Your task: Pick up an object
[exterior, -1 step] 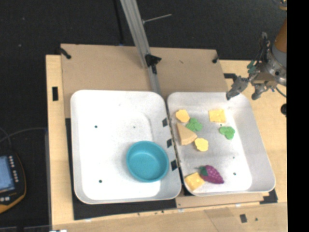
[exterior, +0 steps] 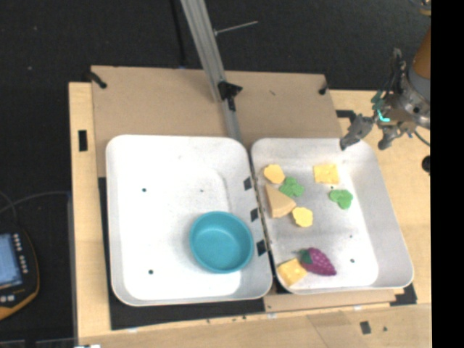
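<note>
Two-finger gripper (exterior: 370, 138), jaws spread and holding nothing, hovers at the right white bin's (exterior: 388, 216) far-right corner. Nearest piece: yellow square foam block (exterior: 326, 173), lying flat, near-left of the jaws.

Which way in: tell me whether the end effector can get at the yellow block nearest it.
Probably yes. The end effector hangs over the right bin's far corner, and the yellow block lies just beyond it with nothing on top and a gap to the green piece.
</note>
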{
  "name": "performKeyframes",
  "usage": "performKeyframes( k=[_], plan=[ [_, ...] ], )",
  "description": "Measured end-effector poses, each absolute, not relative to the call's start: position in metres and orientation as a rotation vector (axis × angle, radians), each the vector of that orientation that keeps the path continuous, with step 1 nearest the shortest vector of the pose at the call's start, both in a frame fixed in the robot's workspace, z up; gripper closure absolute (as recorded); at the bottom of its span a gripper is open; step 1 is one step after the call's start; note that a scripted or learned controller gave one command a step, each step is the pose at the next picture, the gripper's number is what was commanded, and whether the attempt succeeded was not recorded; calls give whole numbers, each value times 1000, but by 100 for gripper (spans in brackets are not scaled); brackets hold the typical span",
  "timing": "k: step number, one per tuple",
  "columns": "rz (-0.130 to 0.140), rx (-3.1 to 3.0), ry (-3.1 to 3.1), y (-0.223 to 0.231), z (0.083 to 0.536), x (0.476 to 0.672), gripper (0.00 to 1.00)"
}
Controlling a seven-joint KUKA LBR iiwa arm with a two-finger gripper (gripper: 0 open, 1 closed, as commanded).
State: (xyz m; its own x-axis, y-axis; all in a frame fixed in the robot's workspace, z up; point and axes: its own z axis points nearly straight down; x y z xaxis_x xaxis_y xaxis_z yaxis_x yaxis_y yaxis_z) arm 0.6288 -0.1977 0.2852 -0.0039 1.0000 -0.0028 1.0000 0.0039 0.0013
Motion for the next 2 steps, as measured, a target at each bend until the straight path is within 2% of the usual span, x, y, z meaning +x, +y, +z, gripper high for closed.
performKeyframes(
  k=[1,2],
  plan=[
    [-7,2223,2222,-206,230,620,0],
    [-5,2219,2225,-202,178,629,0]
  ],
)
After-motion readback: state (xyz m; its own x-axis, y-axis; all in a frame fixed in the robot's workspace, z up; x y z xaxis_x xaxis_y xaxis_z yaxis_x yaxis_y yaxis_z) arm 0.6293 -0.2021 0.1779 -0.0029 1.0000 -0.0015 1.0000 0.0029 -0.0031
